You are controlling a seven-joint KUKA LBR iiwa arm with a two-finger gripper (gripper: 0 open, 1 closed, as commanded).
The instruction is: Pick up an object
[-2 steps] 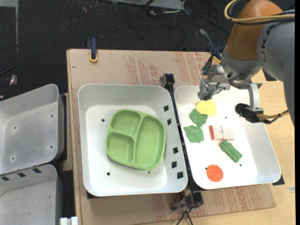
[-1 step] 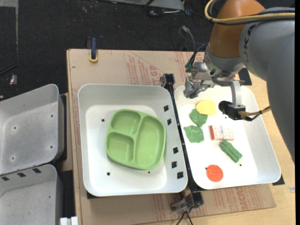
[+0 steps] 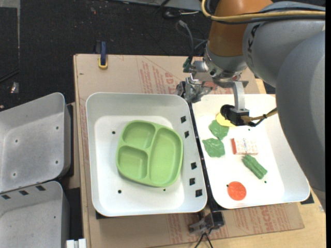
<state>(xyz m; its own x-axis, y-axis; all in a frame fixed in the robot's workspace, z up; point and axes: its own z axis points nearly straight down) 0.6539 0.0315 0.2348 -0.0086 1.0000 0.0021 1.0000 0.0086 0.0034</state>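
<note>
The gripper (image 3: 192, 89) sits at the upper middle of the frame, over the top end of the strip where the two bins meet; it is a tangle of small metal parts seen from above, and whether it is spread or closed cannot be made out, nor does anything show between its tips. The grey arm (image 3: 295, 50) fills the upper right corner and covers the right bin's (image 3: 289, 182) upper right part. A yellow piece (image 3: 223, 120) near the top of that bin is half hidden by robot hardware, so its shape is unclear.

The candidates for picking lie in the bins. The left bin (image 3: 98, 138) holds one thing, a light green divided plate (image 3: 150, 153) with three compartments, lying tilted near the middle. In the right bin, a crumpled green leaf-like piece (image 3: 219, 129) touches the yellow piece from below, and a second green piece (image 3: 213, 148) lies just beneath it. To their right is a small red and white box (image 3: 244, 146), its print too small to read. A ridged green block (image 3: 255, 166) lies just below the box, and an orange disc (image 3: 237, 190) sits apart near the bin's lower edge
</note>
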